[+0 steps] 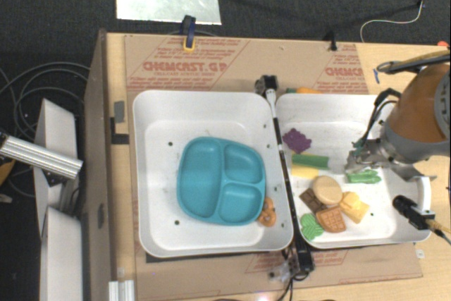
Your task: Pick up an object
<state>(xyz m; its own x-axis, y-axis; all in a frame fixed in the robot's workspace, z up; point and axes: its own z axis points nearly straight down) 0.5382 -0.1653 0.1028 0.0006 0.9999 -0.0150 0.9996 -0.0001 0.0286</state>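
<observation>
Teal plate on the left, toy food piled on the right, gripper low over a green piece.

Left bin (151, 123) holds a teal divided plate (220, 180) with a small orange pretzel (267, 212) touching its lower right edge. Right bin (338, 103) holds a purple grape bunch (297, 140), a green stick (310, 160) above a yellow one (304, 171), then a round biscuit (326, 189), a waffle (331, 220) and a cheese block (354, 206) crowded together. Gripper (361, 164) sits just above a flat green piece (364, 177), the likely target, lying apart from the pile. Cannot tell whether the fingers are spread or pressed together. Best approach, I judge: drop straight down, straddle the green piece across its narrow width, close, lift clear before swinging.
</observation>
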